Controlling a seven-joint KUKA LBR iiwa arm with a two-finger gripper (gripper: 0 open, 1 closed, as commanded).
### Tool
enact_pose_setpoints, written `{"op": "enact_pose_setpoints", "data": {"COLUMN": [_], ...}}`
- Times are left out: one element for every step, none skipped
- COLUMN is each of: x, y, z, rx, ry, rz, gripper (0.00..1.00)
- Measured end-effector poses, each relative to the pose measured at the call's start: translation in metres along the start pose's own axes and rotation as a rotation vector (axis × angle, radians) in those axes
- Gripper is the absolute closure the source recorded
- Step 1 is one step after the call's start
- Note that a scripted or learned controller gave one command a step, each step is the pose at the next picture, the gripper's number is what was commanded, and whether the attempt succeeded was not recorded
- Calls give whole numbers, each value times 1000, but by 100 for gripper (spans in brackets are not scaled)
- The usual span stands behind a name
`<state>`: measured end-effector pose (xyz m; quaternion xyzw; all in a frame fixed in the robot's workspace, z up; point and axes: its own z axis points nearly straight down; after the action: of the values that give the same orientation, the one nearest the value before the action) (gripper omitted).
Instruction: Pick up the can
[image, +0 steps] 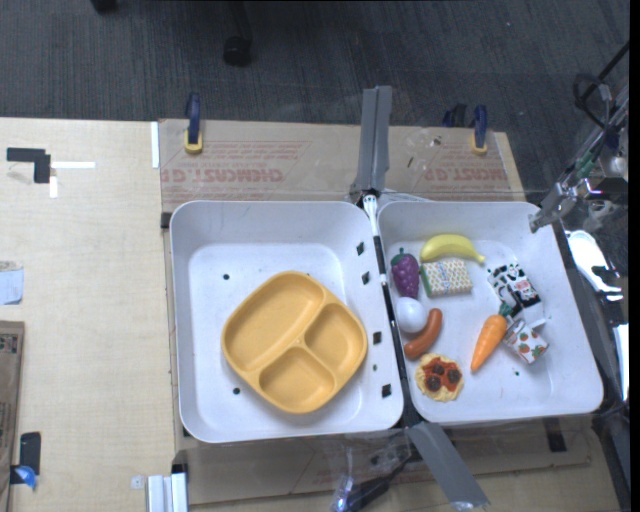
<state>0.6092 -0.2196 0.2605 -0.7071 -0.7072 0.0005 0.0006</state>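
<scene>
Seen from the one camera above the bench, two white bins sit side by side. The left bin (195, 330) holds a yellow divided plate (293, 343), lying flat and turned at a slant.

The right bin (560, 395) holds a scatter of small toy foods:
- A banana (452, 246) lies at the far side, with a pale speckled block (447, 277) just near of it.
- A purple bunch of grapes (404, 274) sits by the bin's left wall, and a white egg (411, 314) sits near of the grapes.
- A sausage (424, 333) lies tilted, touching the egg.
- A small pizza round (439, 377) is at the near side.
- An orange carrot (487, 341) lies tilted in the middle.
- A black-and-white patterned container (513, 287) is just far of the carrot.
- A red-and-white carton (527, 342) is just right of the carrot.

I cannot tell which of these, if any, is the can; the patterned container is the closest guess.

The gripper (565, 200) is over the far right corner of the right bin, at the bin's rim, well apart from the patterned container and to its far right. Nothing is visibly held in it, and whether it is open or closed cannot be told. The dark arm (598, 300) runs along the bin's right side.
</scene>
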Motion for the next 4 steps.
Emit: {"op": "enact_pose_setpoints", "data": {"x": [0,-2,-2,9], "y": [1,-8,-8,-53], "z": [-8,66,65,109], "rx": [1,2,1,1], "ry": [-2,0,-1,0], "rz": [-2,170,169,214], "gripper": [100,100,0,0]}}
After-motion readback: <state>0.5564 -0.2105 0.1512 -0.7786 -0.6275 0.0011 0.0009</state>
